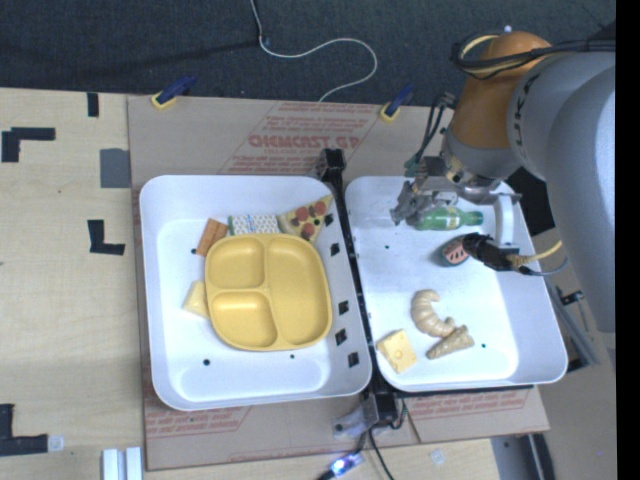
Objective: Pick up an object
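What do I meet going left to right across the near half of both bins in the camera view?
Yellow divided plate → yellow cheese wedge → croissant. The cone overlaps the croissant sideways, so it is left out of the order.

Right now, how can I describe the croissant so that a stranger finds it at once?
Look in the bin nearer the arm, not the one with the yellow plate. The croissant lies near its front. It is pale and curved; the cheese beside it is square and the cone is straight.
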Controlling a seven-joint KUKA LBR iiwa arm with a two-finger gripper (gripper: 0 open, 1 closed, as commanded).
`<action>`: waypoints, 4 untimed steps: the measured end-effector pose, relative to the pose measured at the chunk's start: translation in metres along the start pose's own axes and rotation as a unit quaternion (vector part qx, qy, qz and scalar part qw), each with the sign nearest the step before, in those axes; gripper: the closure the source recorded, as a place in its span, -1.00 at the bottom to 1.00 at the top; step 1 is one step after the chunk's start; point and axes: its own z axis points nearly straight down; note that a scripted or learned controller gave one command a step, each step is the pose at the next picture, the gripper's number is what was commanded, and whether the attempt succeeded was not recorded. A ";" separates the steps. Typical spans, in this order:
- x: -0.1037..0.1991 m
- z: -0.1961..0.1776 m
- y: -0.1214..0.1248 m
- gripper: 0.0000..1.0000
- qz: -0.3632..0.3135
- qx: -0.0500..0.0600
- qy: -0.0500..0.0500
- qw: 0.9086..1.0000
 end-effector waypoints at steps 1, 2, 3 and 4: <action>0.001 -0.064 0.002 1.00 -0.001 -0.001 0.000 1.000; 0.002 -0.071 0.003 1.00 -0.001 0.001 0.000 1.000; 0.051 -0.080 -0.022 1.00 -0.003 0.003 0.001 1.000; 0.102 -0.085 -0.053 1.00 -0.003 0.003 0.001 1.000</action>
